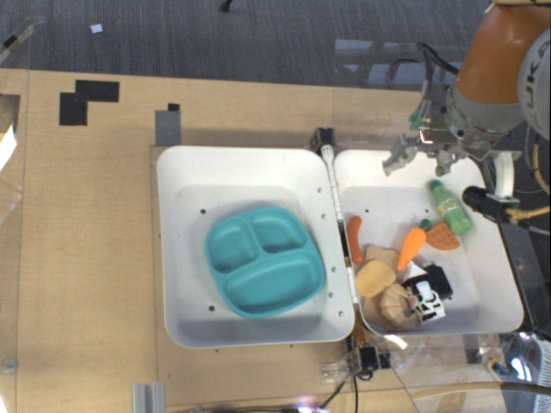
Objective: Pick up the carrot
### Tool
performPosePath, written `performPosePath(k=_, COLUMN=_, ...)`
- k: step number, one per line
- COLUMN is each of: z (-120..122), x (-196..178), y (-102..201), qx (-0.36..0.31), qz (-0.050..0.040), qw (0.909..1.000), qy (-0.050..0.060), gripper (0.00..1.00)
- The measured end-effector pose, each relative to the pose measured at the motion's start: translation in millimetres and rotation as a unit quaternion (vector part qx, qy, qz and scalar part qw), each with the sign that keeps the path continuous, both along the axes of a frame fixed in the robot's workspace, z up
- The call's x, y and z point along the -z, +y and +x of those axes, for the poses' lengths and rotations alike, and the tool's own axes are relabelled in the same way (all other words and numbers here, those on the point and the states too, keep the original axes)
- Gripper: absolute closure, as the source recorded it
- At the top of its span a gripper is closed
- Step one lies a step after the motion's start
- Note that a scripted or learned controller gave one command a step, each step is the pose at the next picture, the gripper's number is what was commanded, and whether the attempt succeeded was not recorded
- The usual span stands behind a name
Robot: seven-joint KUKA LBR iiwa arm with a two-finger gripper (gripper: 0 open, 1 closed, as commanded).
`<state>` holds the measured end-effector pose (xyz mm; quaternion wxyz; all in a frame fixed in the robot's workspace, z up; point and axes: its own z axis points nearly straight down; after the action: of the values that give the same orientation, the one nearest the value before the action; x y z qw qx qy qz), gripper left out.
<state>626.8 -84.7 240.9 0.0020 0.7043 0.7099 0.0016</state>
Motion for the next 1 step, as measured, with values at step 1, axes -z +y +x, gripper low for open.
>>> performPosePath(k=1, z=-70.7, x=146.0, y=-4.9, qx=0.021, qz=0.0, qw=0.9998, qy=-0.001, gripper=0.0)
